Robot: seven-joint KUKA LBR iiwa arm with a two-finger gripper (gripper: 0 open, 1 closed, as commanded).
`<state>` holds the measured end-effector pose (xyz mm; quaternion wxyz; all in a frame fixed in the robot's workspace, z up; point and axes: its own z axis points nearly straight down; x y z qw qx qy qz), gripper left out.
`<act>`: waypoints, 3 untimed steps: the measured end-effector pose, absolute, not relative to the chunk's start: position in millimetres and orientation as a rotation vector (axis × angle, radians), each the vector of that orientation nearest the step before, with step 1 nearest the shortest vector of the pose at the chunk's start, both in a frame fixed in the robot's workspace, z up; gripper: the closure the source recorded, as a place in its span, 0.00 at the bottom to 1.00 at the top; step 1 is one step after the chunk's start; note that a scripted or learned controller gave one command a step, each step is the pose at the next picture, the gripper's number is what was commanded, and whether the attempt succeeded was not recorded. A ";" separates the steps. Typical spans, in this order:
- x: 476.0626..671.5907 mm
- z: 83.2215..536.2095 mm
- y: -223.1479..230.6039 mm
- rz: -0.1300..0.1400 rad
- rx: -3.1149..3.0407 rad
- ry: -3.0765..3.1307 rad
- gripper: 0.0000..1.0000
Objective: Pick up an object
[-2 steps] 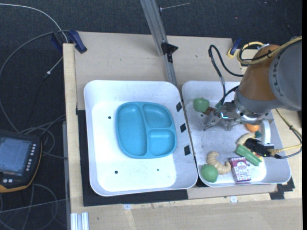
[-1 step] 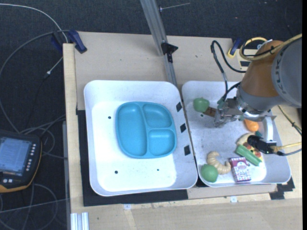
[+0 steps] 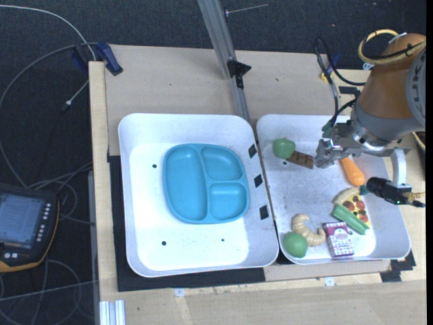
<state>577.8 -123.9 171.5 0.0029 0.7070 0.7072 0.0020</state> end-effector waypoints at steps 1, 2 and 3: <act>579.5 212.2 -123.9 0.006 2.216 2.219 1.00; 552.8 216.8 -69.1 0.001 2.219 2.231 1.00; 535.5 230.6 -22.5 0.002 2.218 2.232 1.00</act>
